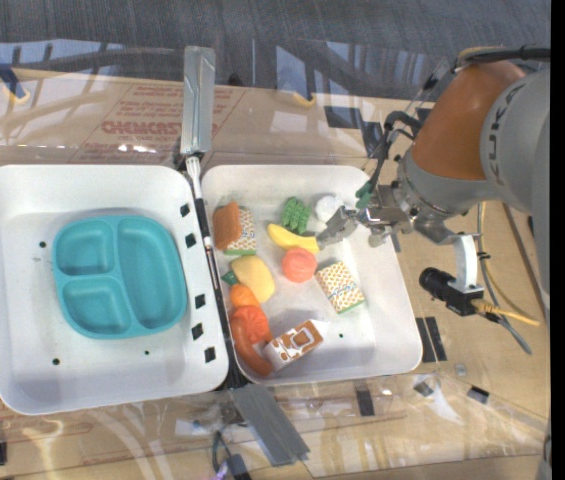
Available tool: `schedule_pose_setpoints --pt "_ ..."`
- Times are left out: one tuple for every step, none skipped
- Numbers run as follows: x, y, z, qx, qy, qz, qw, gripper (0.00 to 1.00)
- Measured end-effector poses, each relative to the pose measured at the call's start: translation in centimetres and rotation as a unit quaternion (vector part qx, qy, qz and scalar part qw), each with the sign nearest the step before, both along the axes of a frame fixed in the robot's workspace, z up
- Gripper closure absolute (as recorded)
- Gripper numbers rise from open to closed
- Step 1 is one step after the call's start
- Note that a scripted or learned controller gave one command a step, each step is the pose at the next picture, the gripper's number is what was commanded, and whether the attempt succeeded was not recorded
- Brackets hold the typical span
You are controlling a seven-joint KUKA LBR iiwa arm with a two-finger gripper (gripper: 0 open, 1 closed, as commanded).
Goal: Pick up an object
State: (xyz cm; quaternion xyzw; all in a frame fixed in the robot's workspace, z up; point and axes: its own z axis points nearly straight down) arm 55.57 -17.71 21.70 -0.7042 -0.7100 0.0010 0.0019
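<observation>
Your gripper [334, 224] sits over the right bin's [402, 313] upper right, beside the banana [290, 236]; I cannot tell its opening or hold; the toys crowd that bin's left half.

The arm [482, 138] is running off the right edge, so its base is going unseen. The gripper [334, 226] is blurring into a white object [326, 208], leaving its finger gap unreadable.

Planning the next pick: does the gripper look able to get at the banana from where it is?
Probably yes: the gripper hovers beside the banana, whose top lies uncovered, though the tomato crowds it.
</observation>
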Motion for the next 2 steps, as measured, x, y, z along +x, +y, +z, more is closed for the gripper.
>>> schedule_pose_setpoints --pt "-0.9 -0.9 -11.8 -0.0018 -0.008 0.07 0.9975 0.0" --pt "-0.8 -1.2 -10.6 -0.0052 -0.01 0.071 0.9974 1.0"
